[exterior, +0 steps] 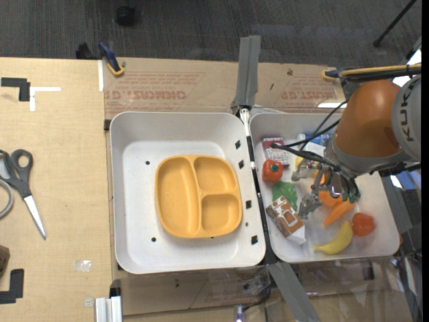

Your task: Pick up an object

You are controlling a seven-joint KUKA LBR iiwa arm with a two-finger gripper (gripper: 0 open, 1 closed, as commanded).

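Our claw (pixel 314 196) hangs low in the right bin (pixel 385 247), jaws seemingly apart and empty; carrot (pixel 337 211) just right, packet (pixel 285 219) left. We should centre before closing.

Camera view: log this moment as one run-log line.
gripper: over right bin, nothing seen held | below: carrot, brown packet, banana | left bin: yellow divided plate

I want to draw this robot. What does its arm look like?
The arm is fat and rounded, grey with a big shiny orange band and dark letters on the grey. Thin cables run down to the small metal gripper.
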